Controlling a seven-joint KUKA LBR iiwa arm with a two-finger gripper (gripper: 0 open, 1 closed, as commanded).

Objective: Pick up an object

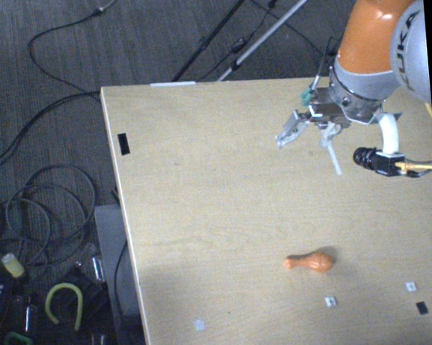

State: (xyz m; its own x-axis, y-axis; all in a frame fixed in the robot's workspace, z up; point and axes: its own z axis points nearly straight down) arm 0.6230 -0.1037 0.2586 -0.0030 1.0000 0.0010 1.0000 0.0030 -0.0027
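We look down at a slant on a pale wooden table (204, 206) whose surface is largely bare. The one object that could be picked up is a small orange thing shaped like a bowling pin or a tiny gourd (312, 262). It lies on its side in the near right part of the table, its narrow neck pointing left and its rounder end to the right. It lies flat and alone, nothing touching it, so we judge it open to a grasp from above.

The grey arm with its orange band (373, 34) comes in from the far right corner. The gripper (312, 135) hangs over the far right part of the table, well apart from the orange object and farther from us than it is. Its two fingers are spread: one (291, 132) angles out to the left, the other (332, 152) points down and toward us, and nothing is between them. The wrist tilts so that the fingers aim down and to the left. We judge that the gripper has yet to be brought nearer and lowered over the object.

A few small square markers (330, 301) dot the near edge of the table. On the floor to the left lie coiled black cables (39, 213) and a yellow-green hook-shaped item (64, 301).
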